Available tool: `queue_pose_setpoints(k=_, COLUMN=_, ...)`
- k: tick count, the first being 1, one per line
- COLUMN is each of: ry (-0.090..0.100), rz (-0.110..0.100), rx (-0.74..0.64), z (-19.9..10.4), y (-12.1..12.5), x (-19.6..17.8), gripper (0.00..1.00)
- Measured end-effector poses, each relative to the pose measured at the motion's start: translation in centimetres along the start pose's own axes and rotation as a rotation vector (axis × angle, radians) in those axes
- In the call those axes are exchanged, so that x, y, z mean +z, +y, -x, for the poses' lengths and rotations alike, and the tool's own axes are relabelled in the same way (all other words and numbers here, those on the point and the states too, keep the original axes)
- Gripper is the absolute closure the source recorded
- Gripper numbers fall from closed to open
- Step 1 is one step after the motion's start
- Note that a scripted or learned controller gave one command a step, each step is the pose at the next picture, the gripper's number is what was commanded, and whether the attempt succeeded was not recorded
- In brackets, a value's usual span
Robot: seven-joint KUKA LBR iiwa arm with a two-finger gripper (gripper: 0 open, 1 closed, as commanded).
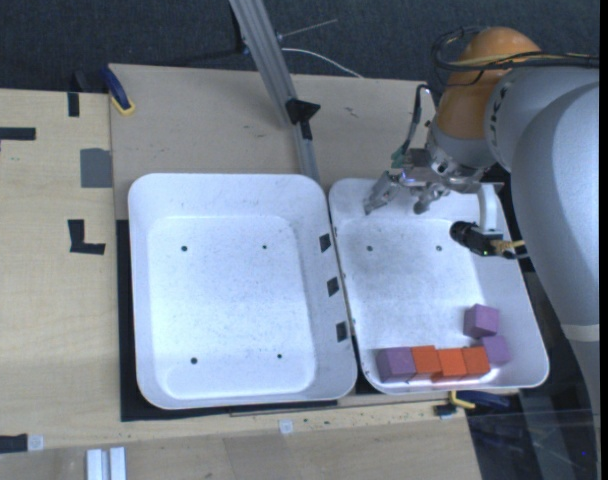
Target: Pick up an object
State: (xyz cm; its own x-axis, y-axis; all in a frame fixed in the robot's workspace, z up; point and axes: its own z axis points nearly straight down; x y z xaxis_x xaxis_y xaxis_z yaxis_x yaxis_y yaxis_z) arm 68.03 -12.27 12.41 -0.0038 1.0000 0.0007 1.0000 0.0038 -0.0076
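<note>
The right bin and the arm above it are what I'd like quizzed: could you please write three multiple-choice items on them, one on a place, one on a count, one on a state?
1. Where in the right bin do the blocks lie?
A. Along its near edge and near right corner
B. At its far left corner
C. In its middle

2. How many orange blocks are there?
A. None
B. Two
C. Five

3. How does the gripper stand?
A. Shut on a purple block
B. Resting in the left bin
C. Open, holding nothing, above the right bin's far edge

Answers:
1. A: the purple blocks and orange blocks cluster at the near right.
2. B: two orange blocks sit side by side in the row.
3. C: its fingers are spread with nothing between them.
</note>
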Motion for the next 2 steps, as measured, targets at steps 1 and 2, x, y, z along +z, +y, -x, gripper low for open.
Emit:
queue_pose_setpoints(k=1, ry=-0.001, rz=0.005, rx=0.002, z=-2.6, y=-3.9, x=-3.6, gripper=0.00)
queue_pose_setpoints(k=2, ry=-0.003, rz=0.017, rx=0.000, z=-1.3, y=-0.6, x=-11.7, gripper=0.00)
